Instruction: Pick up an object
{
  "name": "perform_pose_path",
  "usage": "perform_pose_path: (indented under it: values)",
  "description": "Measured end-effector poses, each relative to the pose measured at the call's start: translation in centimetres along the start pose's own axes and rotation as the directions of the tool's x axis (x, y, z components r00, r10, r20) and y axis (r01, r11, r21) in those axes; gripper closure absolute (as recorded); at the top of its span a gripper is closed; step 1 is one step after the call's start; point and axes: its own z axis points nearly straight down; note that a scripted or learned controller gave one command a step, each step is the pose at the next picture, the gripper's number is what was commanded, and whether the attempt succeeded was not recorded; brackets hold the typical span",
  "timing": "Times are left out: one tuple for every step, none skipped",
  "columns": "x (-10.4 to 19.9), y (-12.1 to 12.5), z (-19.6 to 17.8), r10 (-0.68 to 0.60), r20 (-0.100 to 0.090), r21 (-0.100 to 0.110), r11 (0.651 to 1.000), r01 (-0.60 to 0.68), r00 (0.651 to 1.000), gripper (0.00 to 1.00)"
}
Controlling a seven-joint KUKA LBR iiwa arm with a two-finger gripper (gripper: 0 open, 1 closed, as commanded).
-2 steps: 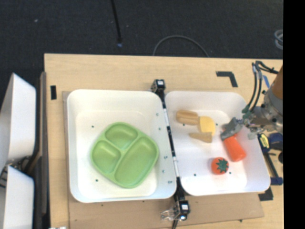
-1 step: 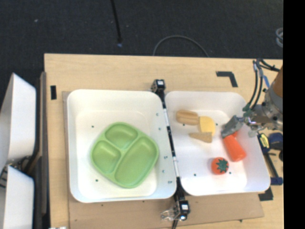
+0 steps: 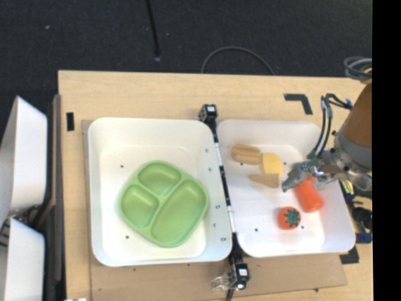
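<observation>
orange carrot toy [image 3: 309, 196] lies in the right bin [image 3: 313, 246], at about 3 o'clock in it, and your gripper [image 3: 301, 175] sits right on its top end. you cannot tell if the gripper is wide or narrow, or if it holds the carrot. a toy tomato [image 3: 289, 218] is just beside, at 5 o'clock. a green divided plate [image 3: 164, 202] rests in the left bin [image 3: 103, 137], out of the way.

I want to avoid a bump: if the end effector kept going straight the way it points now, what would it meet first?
Probably the tan block, with the yellow piece just above it. The end effector points left across the right bin, and the block lies close ahead. Its height above the block is unclear, so it might pass over.
</observation>
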Motion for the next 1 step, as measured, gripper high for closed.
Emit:
perform_pose_path:
  values:
    - [-1.11, 0.10, 4.94, 0.001, 0.000, 0.000, 1.000, -0.001, 1.000, 0.00]
